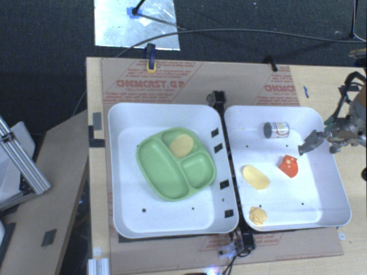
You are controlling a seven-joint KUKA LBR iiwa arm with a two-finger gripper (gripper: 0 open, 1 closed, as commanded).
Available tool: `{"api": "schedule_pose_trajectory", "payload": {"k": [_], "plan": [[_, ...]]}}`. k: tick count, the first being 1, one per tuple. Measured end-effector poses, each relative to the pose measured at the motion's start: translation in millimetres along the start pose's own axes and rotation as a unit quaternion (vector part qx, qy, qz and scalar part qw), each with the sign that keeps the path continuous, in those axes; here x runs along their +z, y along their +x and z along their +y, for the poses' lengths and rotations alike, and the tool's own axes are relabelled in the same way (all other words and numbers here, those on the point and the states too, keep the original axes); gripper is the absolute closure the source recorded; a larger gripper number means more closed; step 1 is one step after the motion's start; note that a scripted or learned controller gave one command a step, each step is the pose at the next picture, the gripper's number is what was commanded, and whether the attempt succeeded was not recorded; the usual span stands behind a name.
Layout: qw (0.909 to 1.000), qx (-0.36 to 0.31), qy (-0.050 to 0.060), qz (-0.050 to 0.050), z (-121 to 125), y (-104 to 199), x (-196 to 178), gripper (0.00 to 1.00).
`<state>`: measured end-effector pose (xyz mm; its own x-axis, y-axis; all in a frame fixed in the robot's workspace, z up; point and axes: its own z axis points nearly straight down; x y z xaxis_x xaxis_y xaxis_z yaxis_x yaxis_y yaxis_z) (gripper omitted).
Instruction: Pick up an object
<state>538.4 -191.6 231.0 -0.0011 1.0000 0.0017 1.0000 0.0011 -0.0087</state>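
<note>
Your red object [289,166] lies loose in the right bin [330,208], near a yellow piece [256,177] and a small can [276,129], with the end effector [307,144] just above-right of it, gripping nothing, opening unclear.

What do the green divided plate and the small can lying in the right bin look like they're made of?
The green divided plate looks like matte moulded plastic: even colour, soft rounded compartment walls, no glare. The small can, lying on its side, seems to be metal with a paper label, judging by its dark grey end and white-and-red wrap, though it is too small to be sure.
</note>
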Motion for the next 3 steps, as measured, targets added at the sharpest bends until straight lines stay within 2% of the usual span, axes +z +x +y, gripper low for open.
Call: {"api": "schedule_pose_trajectory", "payload": {"k": [1, 3], "plan": [[1.0, -0.001, -0.005, -0.001, 2.4, 0.3, -5.3, 0.0], [1.0, 0.0, -0.003, -0.001, -10.5, -3.5, 85.3, 0.0]]}}
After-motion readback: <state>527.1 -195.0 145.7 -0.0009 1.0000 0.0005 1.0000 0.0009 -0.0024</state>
